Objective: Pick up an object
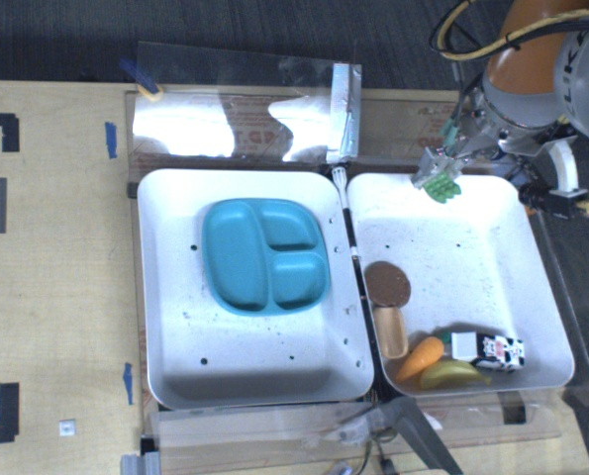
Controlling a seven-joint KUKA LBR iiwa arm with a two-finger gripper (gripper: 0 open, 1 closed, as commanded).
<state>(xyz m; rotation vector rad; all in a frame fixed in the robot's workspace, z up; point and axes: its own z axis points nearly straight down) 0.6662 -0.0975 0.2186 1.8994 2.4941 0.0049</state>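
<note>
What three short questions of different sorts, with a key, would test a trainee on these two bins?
1. True or false: the blue divided plate lies in the right bin.
2. Which lies nearest the front wall of the right bin? A) brown disc B) banana C) green object
3. Fill in: the hand is at the right bin's ____ edge, with the green object at its tip.

Key
1. False; it lies in the left bin.
2. B; it lies beside the orange carrot and the black-and-white carton.
3. Back.
</note>
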